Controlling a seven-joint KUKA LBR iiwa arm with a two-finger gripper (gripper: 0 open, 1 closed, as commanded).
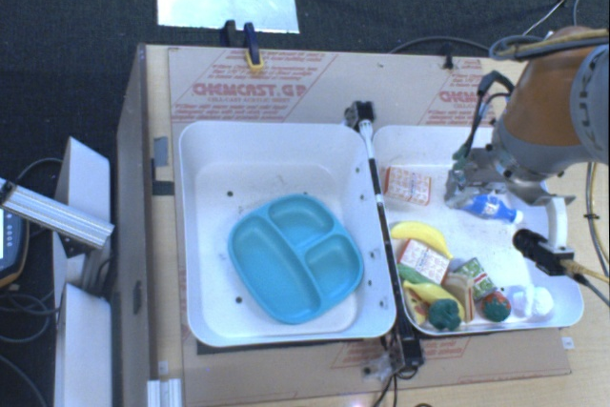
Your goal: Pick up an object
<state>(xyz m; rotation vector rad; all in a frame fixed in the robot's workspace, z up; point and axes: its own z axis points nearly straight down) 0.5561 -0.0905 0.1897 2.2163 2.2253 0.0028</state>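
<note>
My gripper point(464, 188) hangs low in the right bin point(434, 143), near its back half. Just to its right, touching or nearly touching it, lies a small clear bottle with a blue label point(493, 207) on its side. A white carton with red print point(407, 185) lies to the gripper's left. Nearer the front sit a yellow banana point(421, 235), a red and white box point(423, 259), a green and brown packet point(471, 279), a red and green fruit point(495, 305) and a yellow-green piece point(442, 313). Whether anything is between the fingers is hidden.
In the left bin point(205, 157) lies a blue divided plate point(294, 256). A black-tipped divider rod point(374, 169) runs between the bins. The grey and orange arm point(553, 100) overhangs the right bin's far right side, with a black attachment point(540, 252) below it.
</note>
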